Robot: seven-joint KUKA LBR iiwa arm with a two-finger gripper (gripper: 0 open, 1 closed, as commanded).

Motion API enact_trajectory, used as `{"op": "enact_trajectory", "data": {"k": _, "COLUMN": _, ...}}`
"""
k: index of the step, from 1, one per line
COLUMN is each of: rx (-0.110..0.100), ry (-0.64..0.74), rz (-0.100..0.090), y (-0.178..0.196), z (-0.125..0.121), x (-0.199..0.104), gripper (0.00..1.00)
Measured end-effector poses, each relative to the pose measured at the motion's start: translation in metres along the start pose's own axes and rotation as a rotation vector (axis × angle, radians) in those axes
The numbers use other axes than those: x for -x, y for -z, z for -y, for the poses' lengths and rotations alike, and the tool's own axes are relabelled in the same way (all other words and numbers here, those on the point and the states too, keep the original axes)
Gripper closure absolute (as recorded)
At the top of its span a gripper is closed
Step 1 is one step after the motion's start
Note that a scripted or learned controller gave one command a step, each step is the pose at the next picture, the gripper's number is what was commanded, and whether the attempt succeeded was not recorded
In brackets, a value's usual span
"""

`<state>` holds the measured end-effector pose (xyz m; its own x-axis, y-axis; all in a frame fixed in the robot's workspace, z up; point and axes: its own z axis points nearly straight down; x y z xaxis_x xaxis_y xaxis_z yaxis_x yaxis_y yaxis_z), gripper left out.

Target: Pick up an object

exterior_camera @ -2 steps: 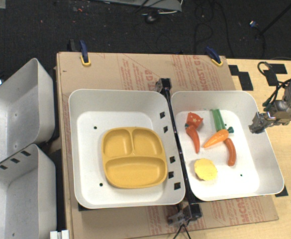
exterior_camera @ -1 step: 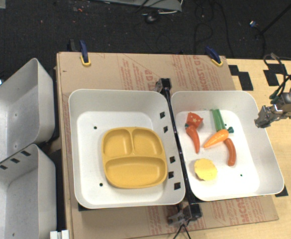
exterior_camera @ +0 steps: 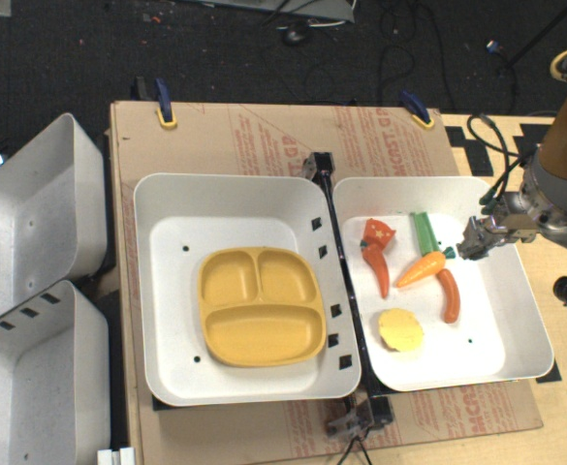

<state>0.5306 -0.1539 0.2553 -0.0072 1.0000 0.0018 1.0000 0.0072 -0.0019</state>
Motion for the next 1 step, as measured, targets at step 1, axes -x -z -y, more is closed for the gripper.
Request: {"op": "enact_trajectory", "data": {"k": 1, "rx": 0.0, "ry": 0.001, "rz": 0.0, "y": -0.0135, "z": 0.0043, "x": -0.0588, "gripper": 1.0}}
